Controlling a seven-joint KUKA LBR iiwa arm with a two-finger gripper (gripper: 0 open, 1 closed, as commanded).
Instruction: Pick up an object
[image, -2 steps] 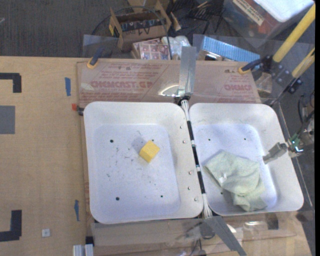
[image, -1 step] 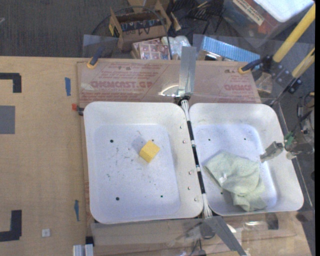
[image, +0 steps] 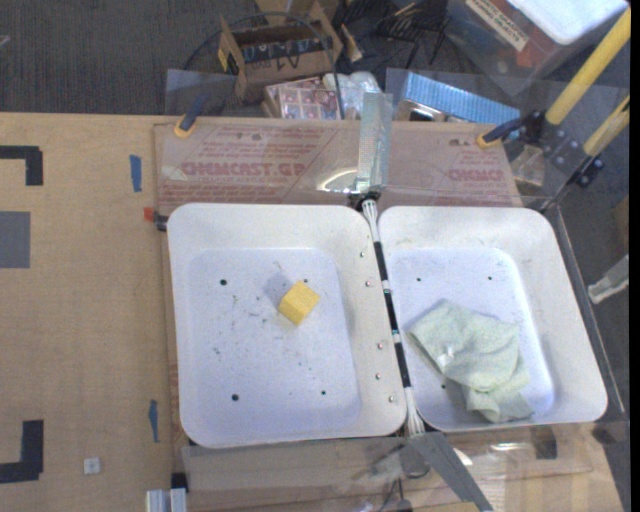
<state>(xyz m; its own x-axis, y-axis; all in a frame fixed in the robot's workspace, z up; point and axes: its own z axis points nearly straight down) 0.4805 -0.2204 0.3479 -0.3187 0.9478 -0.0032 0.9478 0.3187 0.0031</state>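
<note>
Since nothing has been lifted yet, you should count the task as barely begun: both candidate things lie flat in their bins. Look at the 2 white bins side by side on the desk (image: 80, 300). The left bin (image: 190, 250) holds 1 small yellow block (image: 298, 302), sitting a little above the middle of the bin floor, well apart from every wall, with dark specks scattered around it. The right bin (image: 560, 290) holds 1 crumpled pale green cloth (image: 475, 358), bunched toward the near side and lying between the centre divider and the right wall. As for the hand, you cannot tell whether it is open or closed from this picture, so treat its state as unknown. What is left is nearly everything: choosing 1 target, descending, closing on it and raising it clear. My judgement is that the block offers firmer, squarer faces, while the cloth is soft and may slip or lift only partly.
</note>
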